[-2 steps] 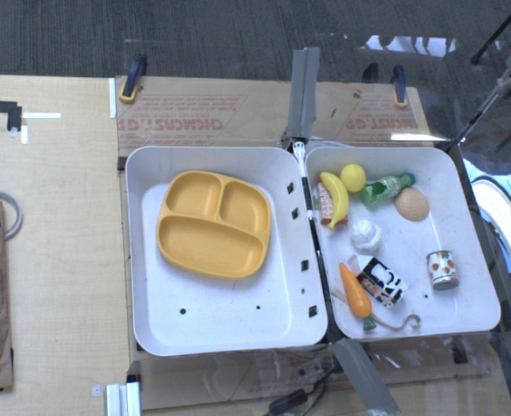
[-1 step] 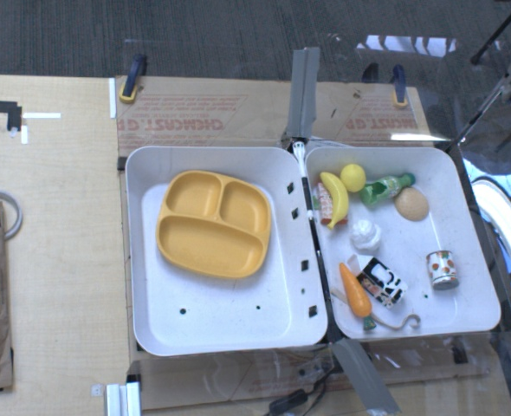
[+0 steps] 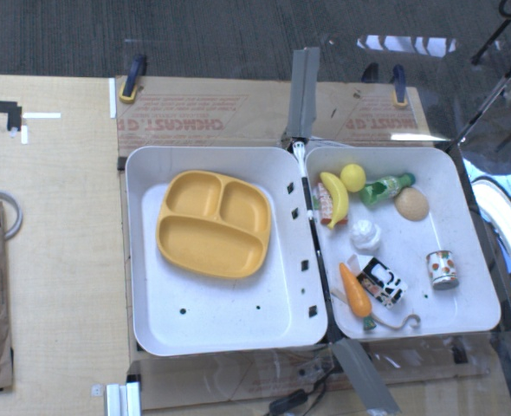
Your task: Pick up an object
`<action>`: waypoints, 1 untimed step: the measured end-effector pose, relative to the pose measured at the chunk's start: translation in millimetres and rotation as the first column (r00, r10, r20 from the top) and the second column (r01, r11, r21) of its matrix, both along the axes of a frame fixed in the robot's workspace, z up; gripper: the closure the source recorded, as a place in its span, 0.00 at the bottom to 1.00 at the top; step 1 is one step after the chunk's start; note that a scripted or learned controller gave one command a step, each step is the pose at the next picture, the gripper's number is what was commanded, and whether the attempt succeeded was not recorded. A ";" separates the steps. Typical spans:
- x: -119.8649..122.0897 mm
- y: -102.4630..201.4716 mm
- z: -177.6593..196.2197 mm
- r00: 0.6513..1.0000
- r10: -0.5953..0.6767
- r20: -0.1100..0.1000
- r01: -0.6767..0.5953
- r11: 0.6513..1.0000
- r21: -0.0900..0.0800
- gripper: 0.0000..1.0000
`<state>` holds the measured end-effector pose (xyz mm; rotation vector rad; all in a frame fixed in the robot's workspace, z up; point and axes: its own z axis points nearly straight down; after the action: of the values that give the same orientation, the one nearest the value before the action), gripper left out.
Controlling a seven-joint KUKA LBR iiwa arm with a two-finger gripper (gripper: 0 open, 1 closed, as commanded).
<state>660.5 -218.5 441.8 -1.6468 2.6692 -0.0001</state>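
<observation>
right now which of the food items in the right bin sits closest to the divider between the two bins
The banana, lying along the right bin's left wall. The lemon, carrot and green bottle all sit further into the bin.

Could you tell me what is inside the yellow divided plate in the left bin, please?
The yellow divided plate shows three bare compartments, with no object in any. The left bin floor beneath the plate is covered.
</observation>
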 end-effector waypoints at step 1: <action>-0.2 -2.6 -0.6 0.946 0.323 0.000 -0.323 0.946 0.000 1.00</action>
<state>660.3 -221.2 441.1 -2.0615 2.3643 0.0013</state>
